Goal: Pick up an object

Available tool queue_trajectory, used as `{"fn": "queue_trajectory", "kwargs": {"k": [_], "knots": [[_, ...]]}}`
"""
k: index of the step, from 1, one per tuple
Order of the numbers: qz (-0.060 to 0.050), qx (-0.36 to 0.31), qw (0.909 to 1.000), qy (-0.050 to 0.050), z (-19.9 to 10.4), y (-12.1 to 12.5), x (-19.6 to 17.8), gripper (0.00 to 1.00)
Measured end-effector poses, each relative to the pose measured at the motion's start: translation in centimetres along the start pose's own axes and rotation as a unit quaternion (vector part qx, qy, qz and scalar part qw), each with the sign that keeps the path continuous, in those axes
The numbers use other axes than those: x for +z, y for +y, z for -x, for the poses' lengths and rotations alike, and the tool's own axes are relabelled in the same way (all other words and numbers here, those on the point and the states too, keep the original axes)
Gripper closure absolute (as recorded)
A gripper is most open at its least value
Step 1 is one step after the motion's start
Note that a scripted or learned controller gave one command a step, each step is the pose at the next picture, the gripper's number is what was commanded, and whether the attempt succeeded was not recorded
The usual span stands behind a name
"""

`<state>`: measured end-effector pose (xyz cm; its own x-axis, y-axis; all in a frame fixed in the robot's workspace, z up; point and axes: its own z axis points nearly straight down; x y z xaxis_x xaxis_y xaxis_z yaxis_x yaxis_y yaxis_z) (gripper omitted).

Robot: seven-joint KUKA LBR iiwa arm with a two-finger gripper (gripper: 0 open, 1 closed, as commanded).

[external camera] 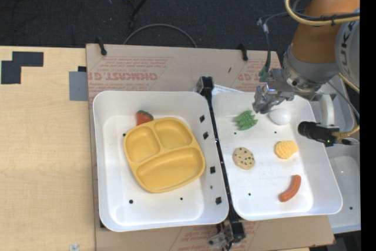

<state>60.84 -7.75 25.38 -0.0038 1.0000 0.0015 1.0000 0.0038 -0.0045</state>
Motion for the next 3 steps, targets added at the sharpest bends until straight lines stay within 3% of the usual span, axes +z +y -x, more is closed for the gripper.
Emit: {"fn": "queue_trajectory", "kwargs": {"k": [2, 3], "knots": [[0.0, -0.001, 1.0, 0.0, -10.3, -0.7, 1.0, 1.0], [-0.001, -0.001, 1.0, 0.0, -15.1, -2.5, 0.5, 1.0]]}}
